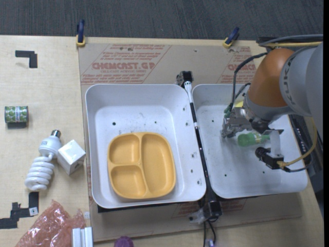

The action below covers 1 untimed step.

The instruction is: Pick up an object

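The arm (288, 81) was observed reaching in from the right of the frame, its orange band positioned above the right-hand bin (226, 181). The gripper (232, 126) was located low over the upper middle of that bin. A green object (253, 139) was noted lying in the same bin, just beside the gripper on its right and partly covered by the wrist hardware. It could not be established how far the claw was parted, nor whether the green object was held.

In the left-hand bin (103, 107), a yellow divided plate (142, 164) with three compartments was recorded in the lower middle. Outside the bins, at the left of the frame, a spiral light bulb (42, 163), a small white cube (71, 156) touching it, and a green can (16, 115) further up were noted on the bench (41, 86).
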Each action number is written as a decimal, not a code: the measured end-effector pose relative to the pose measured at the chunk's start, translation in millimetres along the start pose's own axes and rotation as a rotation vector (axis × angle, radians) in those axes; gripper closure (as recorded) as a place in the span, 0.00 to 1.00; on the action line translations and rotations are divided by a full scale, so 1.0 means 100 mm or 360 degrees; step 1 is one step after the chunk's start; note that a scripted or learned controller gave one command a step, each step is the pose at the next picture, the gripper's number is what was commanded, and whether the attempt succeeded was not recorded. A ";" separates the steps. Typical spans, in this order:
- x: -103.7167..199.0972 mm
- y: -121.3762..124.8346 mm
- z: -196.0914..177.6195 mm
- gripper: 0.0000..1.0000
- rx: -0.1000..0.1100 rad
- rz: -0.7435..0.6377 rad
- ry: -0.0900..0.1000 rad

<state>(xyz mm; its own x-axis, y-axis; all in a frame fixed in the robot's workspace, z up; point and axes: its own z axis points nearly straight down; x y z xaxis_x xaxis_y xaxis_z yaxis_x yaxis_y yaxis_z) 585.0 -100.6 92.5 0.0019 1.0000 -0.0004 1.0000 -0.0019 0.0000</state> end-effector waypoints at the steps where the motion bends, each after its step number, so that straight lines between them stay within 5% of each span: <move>1: -0.42 -1.02 0.00 0.00 0.0000 0.0000 0.0001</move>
<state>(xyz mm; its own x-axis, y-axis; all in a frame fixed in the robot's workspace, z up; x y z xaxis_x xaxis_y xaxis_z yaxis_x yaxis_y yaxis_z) 482.9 -142.1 92.4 0.0018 1.0000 0.0002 1.0000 -0.0018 0.0002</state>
